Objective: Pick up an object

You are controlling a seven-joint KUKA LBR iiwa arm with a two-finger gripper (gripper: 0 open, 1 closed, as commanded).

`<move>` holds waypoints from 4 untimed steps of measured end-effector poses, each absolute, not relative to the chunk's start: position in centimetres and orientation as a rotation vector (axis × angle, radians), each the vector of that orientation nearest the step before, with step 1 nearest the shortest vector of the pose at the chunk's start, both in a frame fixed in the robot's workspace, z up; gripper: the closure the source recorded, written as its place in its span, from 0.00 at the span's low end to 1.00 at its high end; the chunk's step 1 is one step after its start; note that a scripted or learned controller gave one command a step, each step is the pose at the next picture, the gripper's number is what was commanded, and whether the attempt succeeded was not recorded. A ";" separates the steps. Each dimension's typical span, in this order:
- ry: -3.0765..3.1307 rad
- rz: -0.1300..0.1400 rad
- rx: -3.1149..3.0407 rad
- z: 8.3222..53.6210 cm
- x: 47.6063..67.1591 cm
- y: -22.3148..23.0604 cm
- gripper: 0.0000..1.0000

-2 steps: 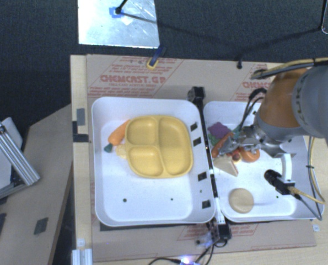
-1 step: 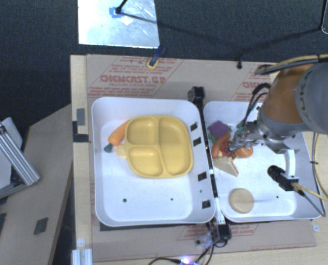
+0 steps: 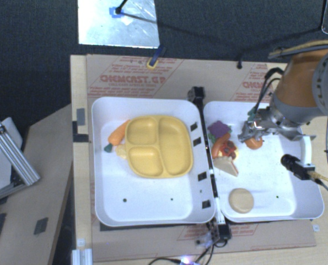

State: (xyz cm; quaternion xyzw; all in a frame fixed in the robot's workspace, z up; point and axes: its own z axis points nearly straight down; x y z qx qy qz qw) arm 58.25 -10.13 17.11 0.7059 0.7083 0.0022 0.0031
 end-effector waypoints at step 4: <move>2.229 0.002 2.214 23.4 59.0 3.1 1.00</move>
